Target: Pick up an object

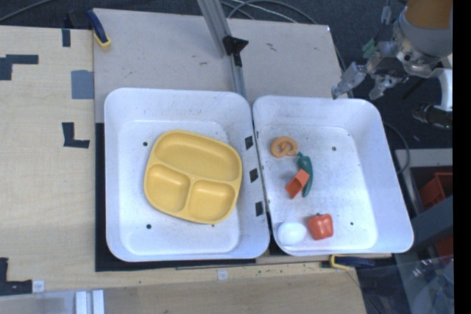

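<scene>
White plastic forms both shallow bins, and nearest the camera, along the front edge of the right bin (383, 158), lie a small white ball (291, 233) and, just beside it, a red pepper-shaped toy with a green stem (320, 226). A little farther back in that bin sits an orange wedge-shaped piece (296, 183) touching a dark green curved piece (305, 173), and beyond those a tan ring-shaped toy like a pretzel (282, 148). The left bin (118, 158) carries a yellow plastic tray with 3 compartments (193, 176). Farthest off, beyond the right bin's back right corner, the gripper (364, 81) hangs outside the bin, its 2 fingers spread apart with nothing between them. The task looks barely begun: no object is grasped, and any of the 5 small items could serve. The red pepper seems the soundest choice, being chunky and fairly free on its right side, though the ball next to it may get nudged. To do this well, the arm would need to travel over the rim, centre above the chosen piece, line the fingers across its narrower width, descend straight, and close only once both fingers flank it. The orange and green pair, pressed together, would likely be harder to separate cleanly.
</scene>
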Controlling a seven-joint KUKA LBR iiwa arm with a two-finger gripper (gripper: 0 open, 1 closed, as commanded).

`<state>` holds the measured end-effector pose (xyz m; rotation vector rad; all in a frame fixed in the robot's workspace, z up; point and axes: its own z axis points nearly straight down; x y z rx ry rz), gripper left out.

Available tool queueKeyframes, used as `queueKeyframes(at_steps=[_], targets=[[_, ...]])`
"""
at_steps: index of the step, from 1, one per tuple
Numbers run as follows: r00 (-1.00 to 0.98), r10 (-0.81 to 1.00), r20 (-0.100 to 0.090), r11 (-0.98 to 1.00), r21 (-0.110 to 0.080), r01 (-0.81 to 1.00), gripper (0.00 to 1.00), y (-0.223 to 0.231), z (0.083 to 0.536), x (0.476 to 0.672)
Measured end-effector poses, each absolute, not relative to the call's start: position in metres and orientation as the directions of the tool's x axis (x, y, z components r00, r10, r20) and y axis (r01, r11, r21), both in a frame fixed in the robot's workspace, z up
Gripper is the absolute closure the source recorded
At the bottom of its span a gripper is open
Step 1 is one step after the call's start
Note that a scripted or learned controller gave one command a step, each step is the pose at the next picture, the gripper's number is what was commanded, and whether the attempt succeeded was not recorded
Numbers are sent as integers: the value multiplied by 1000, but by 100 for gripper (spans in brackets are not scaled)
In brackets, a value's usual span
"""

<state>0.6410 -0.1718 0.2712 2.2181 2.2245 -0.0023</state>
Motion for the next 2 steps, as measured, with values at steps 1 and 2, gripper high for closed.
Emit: queueKeyframes(at_steps=[1, 2], targets=[[-3, 1000, -1, 3, -1, 1000, 0, -172, 271, 641], [-2, 1000, 0, 2, -7, 1000, 0, -169, 207, 642]])
